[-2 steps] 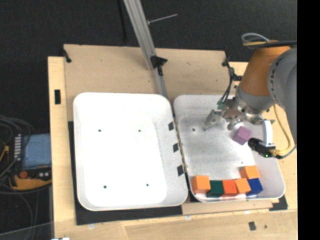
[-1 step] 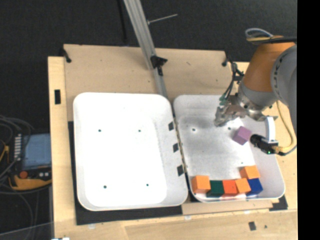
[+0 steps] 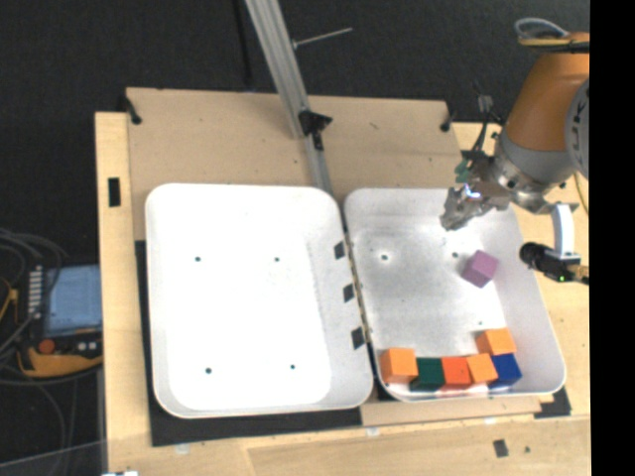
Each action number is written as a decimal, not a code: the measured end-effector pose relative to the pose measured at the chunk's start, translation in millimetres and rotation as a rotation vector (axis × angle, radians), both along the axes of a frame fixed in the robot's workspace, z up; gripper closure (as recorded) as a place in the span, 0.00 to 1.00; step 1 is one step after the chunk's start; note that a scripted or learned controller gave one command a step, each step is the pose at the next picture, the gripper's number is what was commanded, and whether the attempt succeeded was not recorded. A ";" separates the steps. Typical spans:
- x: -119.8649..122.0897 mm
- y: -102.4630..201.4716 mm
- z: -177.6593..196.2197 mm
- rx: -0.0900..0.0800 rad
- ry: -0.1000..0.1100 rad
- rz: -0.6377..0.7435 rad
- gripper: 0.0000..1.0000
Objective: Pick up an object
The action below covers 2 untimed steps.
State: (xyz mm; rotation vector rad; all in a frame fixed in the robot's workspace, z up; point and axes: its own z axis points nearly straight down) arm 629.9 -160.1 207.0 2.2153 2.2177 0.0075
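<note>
A purple block (image 3: 481, 268) lies alone on the floor of the right bin (image 3: 417, 286), toward its right side. Several blocks line the bin's near edge: an orange one (image 3: 399, 364), a green one (image 3: 429, 373), more orange ones (image 3: 456, 371) and a blue one (image 3: 506, 367). My gripper (image 3: 458, 209) hangs over the far right part of this bin, up and to the left of the purple block and apart from it. Nothing shows between its fingers.
The left bin (image 3: 248, 296) sits beside the right one, with black clips (image 3: 349, 293) along the shared edge. A metal pole (image 3: 288, 77) slants in from the top. A blue device (image 3: 74, 300) and cables lie off the bench at the left.
</note>
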 end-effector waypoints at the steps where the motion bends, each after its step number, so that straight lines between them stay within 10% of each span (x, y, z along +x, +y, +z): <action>1: 1.4 -1.6 45.0 0.000 0.001 0.001 1.00; 2: -14.5 40.1 46.1 0.002 0.009 0.004 1.00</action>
